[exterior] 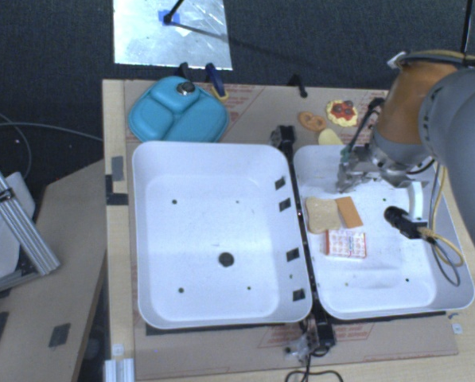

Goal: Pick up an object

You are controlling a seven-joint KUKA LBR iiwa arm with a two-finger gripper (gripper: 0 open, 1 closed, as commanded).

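Reaching in from the right edge, the grey arm (452, 126) hangs over the right bin (396, 293), its gripper (344, 183) low at that bin's upper part; fingers too blurred to call. Left bin (213, 237) sits at centre frame. Blue divided plate (177, 111) rests behind it. In the right bin's middle: bread slice (321, 213) touching an orange cracker (348, 211), a red-and-white packet (346, 244) just below them.
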